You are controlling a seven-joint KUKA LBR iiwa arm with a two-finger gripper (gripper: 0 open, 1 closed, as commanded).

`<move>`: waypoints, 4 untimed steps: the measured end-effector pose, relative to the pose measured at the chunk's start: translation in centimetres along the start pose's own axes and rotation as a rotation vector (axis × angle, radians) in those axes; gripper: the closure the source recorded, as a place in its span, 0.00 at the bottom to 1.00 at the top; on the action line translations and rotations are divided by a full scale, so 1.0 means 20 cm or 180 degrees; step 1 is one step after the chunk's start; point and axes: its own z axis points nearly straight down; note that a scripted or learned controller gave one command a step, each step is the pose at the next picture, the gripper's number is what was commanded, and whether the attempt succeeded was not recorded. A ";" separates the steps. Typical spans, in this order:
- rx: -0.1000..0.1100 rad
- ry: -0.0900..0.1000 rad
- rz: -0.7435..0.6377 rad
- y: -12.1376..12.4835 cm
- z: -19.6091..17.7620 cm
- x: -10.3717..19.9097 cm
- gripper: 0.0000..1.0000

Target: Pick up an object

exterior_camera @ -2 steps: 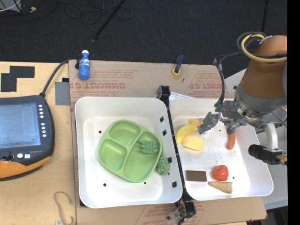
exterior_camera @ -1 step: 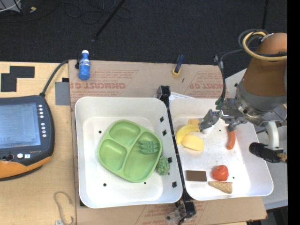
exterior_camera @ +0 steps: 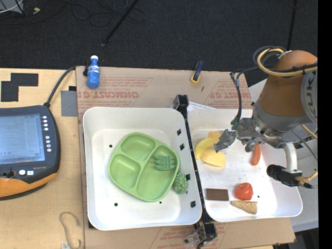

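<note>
My left bin (exterior_camera: 98, 123) carries a green plate (exterior_camera: 129, 165) near its middle, with a green comb-like piece (exterior_camera: 165, 162) on the plate's right part and a small green lump (exterior_camera: 180, 183) just off the plate's lower right rim, close to the divider. Across the divider, in my right bin (exterior_camera: 290, 204), a yellow piece (exterior_camera: 210, 154) lies near the left wall, toward the far edge. My gripper (exterior_camera: 224, 140) sits right at its upper right side, seemingly touching it; I cannot tell how my jaws stand. An orange stick (exterior_camera: 256, 155) lies right of me. Along the near edge sit a brown block (exterior_camera: 217, 194), a red ball (exterior_camera: 243, 191) and a tan wedge (exterior_camera: 245, 206), close together. The bin floor between me and them is open.
</note>
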 end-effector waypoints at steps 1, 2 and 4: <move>0.0003 0.0003 -0.0001 -0.05 0.25 0.02 0.00; 0.0004 0.0004 0.0002 -0.11 0.51 0.02 0.00; -0.0010 0.0003 0.0032 -0.11 0.56 0.02 1.00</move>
